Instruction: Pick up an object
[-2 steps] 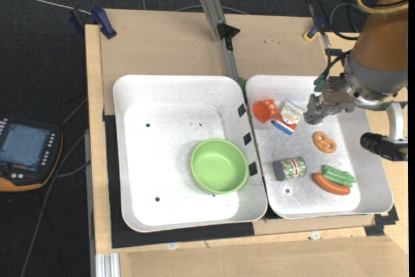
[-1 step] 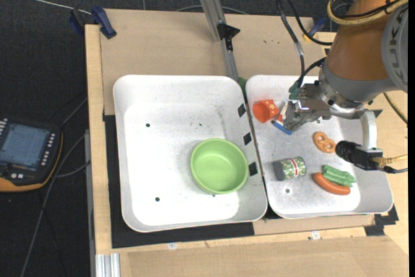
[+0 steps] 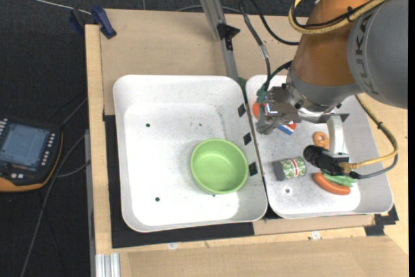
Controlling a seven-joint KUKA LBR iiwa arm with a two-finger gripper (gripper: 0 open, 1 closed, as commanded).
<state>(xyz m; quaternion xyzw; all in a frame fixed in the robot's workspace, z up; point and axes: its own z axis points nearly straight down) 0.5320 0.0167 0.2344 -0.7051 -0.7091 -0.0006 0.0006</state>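
Camera view shows small can (image 3: 290, 169) on its side, long axis left-right.

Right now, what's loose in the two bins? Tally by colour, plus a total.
Green: 1, bowl
Orange: 2, long piece and small piece
Grey with green label: 1, can
Red and blue: 1, item, partly hidden
Total: 5 in sight

Green bowl (image 3: 219, 166) in left bin (image 3: 162, 139), hand (image 3: 273, 119) over right bin (image 3: 299, 202) (small can (image 3: 290, 168) nearby)
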